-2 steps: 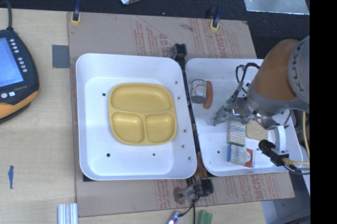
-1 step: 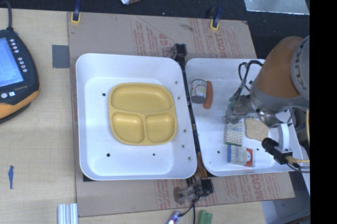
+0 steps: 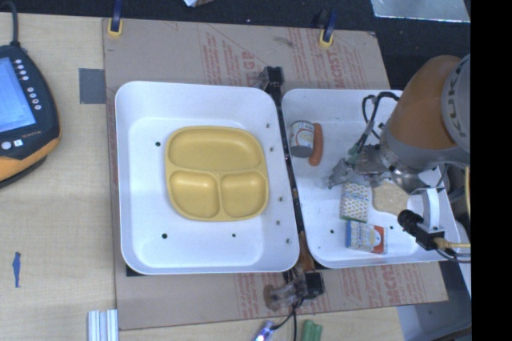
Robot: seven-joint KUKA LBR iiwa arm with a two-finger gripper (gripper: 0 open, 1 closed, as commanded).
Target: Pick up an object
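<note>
My gripper (image 3: 342, 173) hangs low over the middle of the right bin (image 3: 336, 251), under the grey arm and its orange band (image 3: 420, 111). Just below it lies a speckled greenish packet (image 3: 356, 202). A small silver can (image 3: 302, 138) and an orange sausage-shaped piece (image 3: 317, 144) lie to the gripper's upper left, apart from it. A small blue, white and red box (image 3: 366, 237) rests near the bin's front edge. A beige piece (image 3: 388, 196) lies beside the packet, partly hidden by the arm.
The left bin (image 3: 144, 243) holds a yellow divided plate (image 3: 216, 171). A teach pendant (image 3: 20, 115) lies at the bench's left edge. Clamps and cables sit between the bins, at the back (image 3: 273, 78) and at the front (image 3: 292, 291).
</note>
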